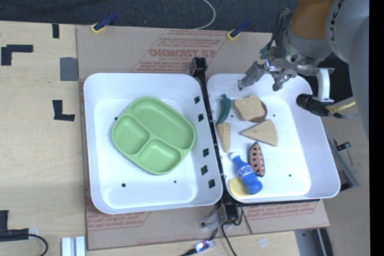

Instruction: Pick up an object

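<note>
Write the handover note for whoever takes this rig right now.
Tool: open, holding nothing, hanging over the far edge of the right bin.
Right bin holds: bread slice, wedge, watermelon slice, blue bottle, green pepper, a pale stick.
Left bin: green divided plate.
Done: nothing lifted.
Left: lower, grip one item, lift it.

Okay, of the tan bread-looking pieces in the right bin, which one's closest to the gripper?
The squarish toast slice, at the bin's far end, just below the open gripper. The triangular wedge and narrow piece lie farther off.
</note>
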{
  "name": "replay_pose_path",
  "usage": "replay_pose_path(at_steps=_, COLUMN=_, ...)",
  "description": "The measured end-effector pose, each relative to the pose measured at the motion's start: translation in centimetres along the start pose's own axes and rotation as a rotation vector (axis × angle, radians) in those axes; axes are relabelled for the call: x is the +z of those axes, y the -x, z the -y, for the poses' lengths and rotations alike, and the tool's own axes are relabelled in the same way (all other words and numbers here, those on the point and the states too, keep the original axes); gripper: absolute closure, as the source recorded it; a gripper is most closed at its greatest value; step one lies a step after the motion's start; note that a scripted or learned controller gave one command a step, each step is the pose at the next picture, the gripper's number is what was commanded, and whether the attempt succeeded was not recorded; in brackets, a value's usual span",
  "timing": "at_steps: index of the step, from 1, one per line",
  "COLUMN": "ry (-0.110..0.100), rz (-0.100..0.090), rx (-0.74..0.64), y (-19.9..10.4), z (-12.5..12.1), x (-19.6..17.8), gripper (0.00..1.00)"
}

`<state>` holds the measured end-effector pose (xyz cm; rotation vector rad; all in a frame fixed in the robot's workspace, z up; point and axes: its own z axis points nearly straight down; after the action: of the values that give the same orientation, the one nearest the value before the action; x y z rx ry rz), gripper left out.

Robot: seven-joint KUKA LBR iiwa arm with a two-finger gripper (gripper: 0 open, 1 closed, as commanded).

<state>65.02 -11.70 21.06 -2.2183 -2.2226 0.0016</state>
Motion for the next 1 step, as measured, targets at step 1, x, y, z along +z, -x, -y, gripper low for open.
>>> replay_pose_path(at_steps=1, ry=-0.016, rz=-0.004, rx=0.004, y=-1.05, z=12.22, x=6.07, gripper=0.0)
